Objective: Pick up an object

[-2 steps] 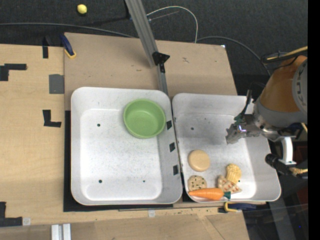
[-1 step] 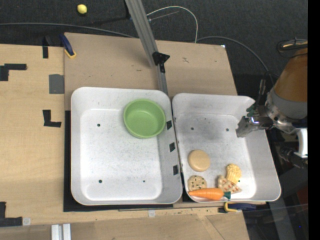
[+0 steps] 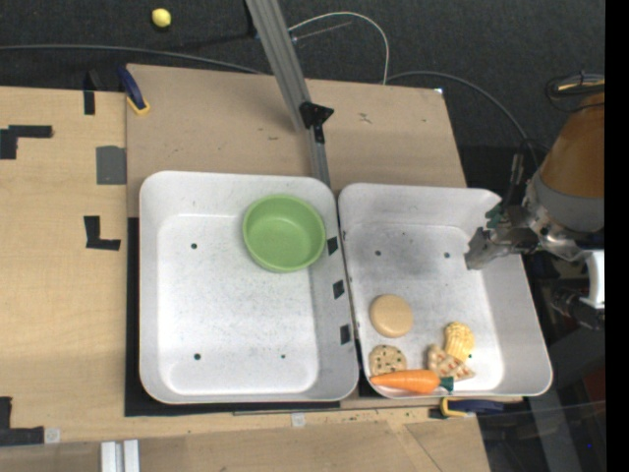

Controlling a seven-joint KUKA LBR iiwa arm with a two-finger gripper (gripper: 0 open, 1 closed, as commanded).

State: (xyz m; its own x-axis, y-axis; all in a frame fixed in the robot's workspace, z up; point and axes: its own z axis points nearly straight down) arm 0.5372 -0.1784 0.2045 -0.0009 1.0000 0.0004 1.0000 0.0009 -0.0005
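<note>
While the arm reaches in over the right bin's [image 3: 511,293] far right edge, its gripper [image 3: 488,245] hangs above bare floor near that bin's far right corner, apart from every object; whether the claw is spread or closed cannot be told from this slanted overhead view, and nothing shows between its tips. The orange-banded wrist sits just outside the bin wall, which suggests the arm is poised at the rim, not yet committed to a target.

All the small candidates for the pick lie crowded toward the right bin's near edge. A round tan biscuit-like disc [image 3: 391,315] rests alone toward the bin's left wall, with open floor around it, likely the easiest approach. Just nearer, a chocolate-chip cookie [image 3: 386,359] sits at the near left corner, touching or almost touching an orange carrot [image 3: 409,382] that lies flat along the near wall. A yellow corn cob [image 3: 457,339] stands beside a small pale waffle-like piece [image 3: 450,364] near the middle of that near edge; these press close together, so a grasp there risks nudging neighbours.

The left bin [image 3: 167,293] carries a green bowl [image 3: 284,232], upright, near its far right corner by the divider between bins. A grey pole [image 3: 280,47] slants across the bench's [image 3: 197,116] far side. The task appears at its start: nothing lifted.
</note>
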